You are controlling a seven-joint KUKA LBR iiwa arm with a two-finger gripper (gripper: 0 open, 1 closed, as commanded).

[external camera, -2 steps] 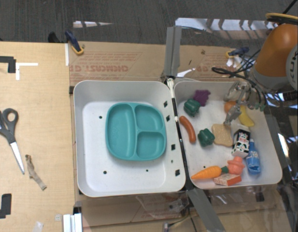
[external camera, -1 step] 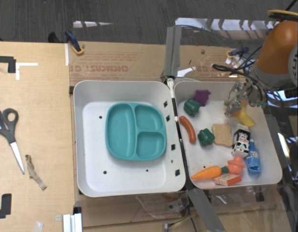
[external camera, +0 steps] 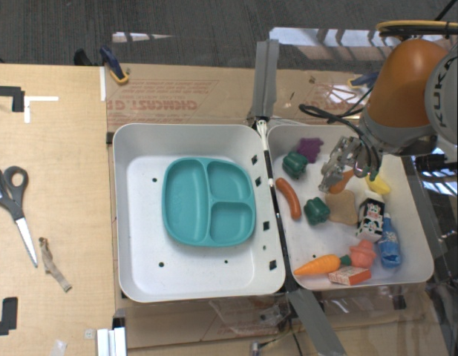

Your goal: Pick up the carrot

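Note:
The carrot (external camera: 316, 265), orange with a small green top, lies flat near the front edge of the right bin (external camera: 416, 221). It points left, with its top toward a pink toy (external camera: 362, 254). My gripper (external camera: 338, 170) hangs over the middle of the right bin, well behind the carrot and apart from it. It is just above a tan slice (external camera: 344, 206). A small orange bit (external camera: 347, 176) shows right at the gripper's tip; I cannot make out what it is.
The right bin also holds a purple toy (external camera: 312, 148), two green pieces (external camera: 294, 164) (external camera: 316, 211), a sausage (external camera: 289, 197), a yellow piece (external camera: 378, 186), a cow-print carton (external camera: 371, 218), a blue bottle (external camera: 390, 248) and a red-white box (external camera: 349, 275). A teal divided plate (external camera: 210, 201) lies in the left bin (external camera: 132, 221).

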